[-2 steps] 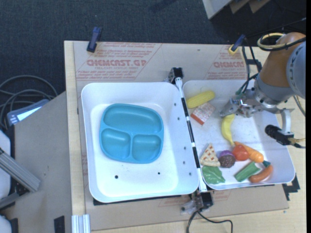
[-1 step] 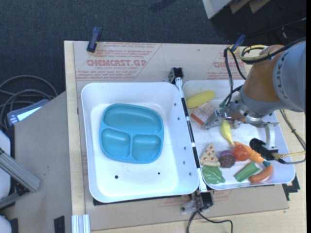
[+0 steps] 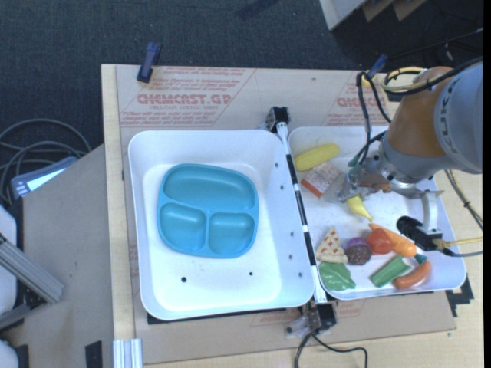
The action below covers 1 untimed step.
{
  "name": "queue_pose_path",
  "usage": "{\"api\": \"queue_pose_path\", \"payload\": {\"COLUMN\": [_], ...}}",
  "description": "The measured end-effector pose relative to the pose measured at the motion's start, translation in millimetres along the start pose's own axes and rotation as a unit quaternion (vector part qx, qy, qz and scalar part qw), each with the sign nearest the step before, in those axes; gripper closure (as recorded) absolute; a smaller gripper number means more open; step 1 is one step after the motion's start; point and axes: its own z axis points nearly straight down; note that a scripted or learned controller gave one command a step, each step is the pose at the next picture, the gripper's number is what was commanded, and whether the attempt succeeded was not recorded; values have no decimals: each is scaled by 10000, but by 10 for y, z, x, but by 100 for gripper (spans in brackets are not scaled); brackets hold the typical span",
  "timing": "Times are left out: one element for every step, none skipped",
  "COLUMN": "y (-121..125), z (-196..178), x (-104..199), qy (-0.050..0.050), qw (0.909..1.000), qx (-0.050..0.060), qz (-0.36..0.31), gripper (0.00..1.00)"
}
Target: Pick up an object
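The gripper [image 3: 360, 186] hangs low over the middle of the right bin [image 3: 453, 278], its metal fingers blurred against the bin floor, so whether they are spread or closed cannot be told, nor whether anything sits between them. Just below the tips lies a small yellow toy piece [image 3: 358, 206], perhaps a pepper or banana, close to or touching the gripper. To the left of the tips rests a pale wrapped piece with a red edge [image 3: 321, 179], and above that a yellow corn cob [image 3: 316, 156] near the bin's upper left corner.

Lower in the same bin lie a pizza slice [image 3: 331, 245], a dark purple round piece [image 3: 357, 251], a red tomato-like piece [image 3: 380, 241], an orange carrot [image 3: 397, 238], a green leafy piece [image 3: 336, 275], a green pod [image 3: 390, 270] and an orange sausage [image 3: 412, 275].

The grey arm [image 3: 460, 117] with its orange band [image 3: 418, 121] comes in from the right above the bin.

The left bin [image 3: 146, 159] holds a blue divided plate [image 3: 207, 209], well apart from the gripper.
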Motion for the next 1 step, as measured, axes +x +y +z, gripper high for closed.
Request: {"api": "queue_pose_path", "payload": {"y": [317], "z": [-910], "x": [395], "qy": [1], "qw": [10000], "qx": [-11], "qz": [-6], "gripper": [100]}}
